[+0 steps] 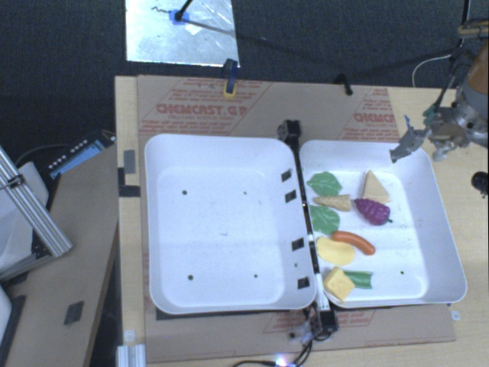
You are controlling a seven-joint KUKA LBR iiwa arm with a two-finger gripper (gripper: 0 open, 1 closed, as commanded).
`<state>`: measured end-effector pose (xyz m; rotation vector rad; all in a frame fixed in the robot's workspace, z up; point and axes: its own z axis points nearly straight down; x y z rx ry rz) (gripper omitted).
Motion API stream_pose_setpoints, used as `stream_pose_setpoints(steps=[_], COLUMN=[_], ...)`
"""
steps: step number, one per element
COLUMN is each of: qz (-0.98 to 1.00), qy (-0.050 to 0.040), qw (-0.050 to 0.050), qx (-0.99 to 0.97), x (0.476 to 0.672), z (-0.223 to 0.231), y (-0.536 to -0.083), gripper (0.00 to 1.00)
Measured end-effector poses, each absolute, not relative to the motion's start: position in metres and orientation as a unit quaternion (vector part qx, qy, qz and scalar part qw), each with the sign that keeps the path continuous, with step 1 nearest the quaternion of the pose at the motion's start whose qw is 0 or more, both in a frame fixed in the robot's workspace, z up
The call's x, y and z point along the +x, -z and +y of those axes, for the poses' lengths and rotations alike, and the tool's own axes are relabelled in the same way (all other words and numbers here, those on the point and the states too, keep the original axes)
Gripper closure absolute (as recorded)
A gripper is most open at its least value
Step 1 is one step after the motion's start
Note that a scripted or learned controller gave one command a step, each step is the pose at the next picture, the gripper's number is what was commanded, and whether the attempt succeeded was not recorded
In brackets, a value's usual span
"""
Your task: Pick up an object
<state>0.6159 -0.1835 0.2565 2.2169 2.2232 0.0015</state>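
the gripper (pixel 419 145) hangs open and unloaded above the right bin's (pixel 435 205) far rim — clear of the toy food (pixel 372 209) clustered inside, leaving all pieces accessible from above.

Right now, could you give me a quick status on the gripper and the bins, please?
Gripper open, above right bin's far corner, holding nothing. Toy food clustered along that bin's left side; purple piece nearest. Nothing in the way.

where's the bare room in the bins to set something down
The left bin offers its whole floor. In the right bin, the strip along the right wall is free. Crowded: its left side, from green leaf to yellow block.
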Motion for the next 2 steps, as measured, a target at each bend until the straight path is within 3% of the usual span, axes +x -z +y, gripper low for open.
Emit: stream_pose_setpoints(steps=[1,2], qz=[0.710,0.707], qy=[0.0010,0.0019], qw=[-0.003,-0.002], qx=[0.705,0.708], x=[0.631,0.578], z=[-0.147,-0.167], y=[-0.123,-0.082], gripper=[0.00,0.00])
